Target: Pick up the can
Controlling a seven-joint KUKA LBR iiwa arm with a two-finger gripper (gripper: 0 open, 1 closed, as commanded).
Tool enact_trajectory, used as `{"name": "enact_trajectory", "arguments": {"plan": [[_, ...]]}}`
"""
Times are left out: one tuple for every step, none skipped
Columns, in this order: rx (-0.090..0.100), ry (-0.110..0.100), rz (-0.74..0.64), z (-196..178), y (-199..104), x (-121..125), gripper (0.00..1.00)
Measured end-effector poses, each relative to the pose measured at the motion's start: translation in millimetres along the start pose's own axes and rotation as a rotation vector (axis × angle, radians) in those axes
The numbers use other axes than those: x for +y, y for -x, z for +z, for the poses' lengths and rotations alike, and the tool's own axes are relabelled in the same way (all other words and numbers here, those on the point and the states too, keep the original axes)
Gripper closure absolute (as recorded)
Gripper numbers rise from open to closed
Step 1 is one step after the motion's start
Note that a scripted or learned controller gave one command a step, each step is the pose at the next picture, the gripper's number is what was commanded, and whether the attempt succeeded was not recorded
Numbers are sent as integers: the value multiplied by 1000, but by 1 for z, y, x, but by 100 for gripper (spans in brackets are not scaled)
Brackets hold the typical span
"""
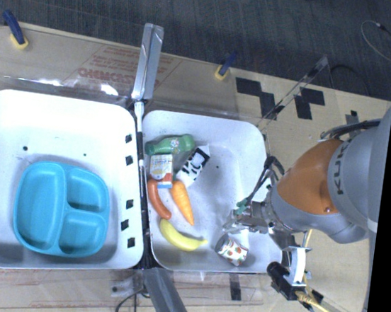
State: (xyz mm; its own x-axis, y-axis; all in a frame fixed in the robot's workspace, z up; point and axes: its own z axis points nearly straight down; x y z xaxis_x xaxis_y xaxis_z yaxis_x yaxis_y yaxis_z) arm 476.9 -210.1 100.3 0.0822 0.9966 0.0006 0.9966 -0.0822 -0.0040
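**Arm low over the right bin, can on its side at the near corner**

From where I stand, the grey arm [334, 188] with its orange band reaches in from the right and bends down into the right bin [252, 134]. Its gripper [243, 221] sits low near the bin's front right part, just above the can [233, 250]. The can lies tipped over close to the bin's near wall, white with red and dark markings. It looks to be touching or almost touching the gripper, but I cannot tell whether the gripper is released or clenched, nor whether the can is between its tips.

Left of the can lies a banana [181, 237], with a carrot [182, 200] above it, then a green packet [170, 145] and a black-and-white carton [193, 166].

The left bin [8, 113] holds a blue divided tray [63, 209].
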Motion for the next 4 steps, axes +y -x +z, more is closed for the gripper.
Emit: {"name": "enact_trajectory", "arguments": {"plan": [[0, 0, 0, 0, 0, 0, 0], [2, 0, -28, 9, -4, -1, 0], [1, 1, -43, -54, -26, -2, 0], [1, 1, -99, 10, -12, -1, 0]]}}
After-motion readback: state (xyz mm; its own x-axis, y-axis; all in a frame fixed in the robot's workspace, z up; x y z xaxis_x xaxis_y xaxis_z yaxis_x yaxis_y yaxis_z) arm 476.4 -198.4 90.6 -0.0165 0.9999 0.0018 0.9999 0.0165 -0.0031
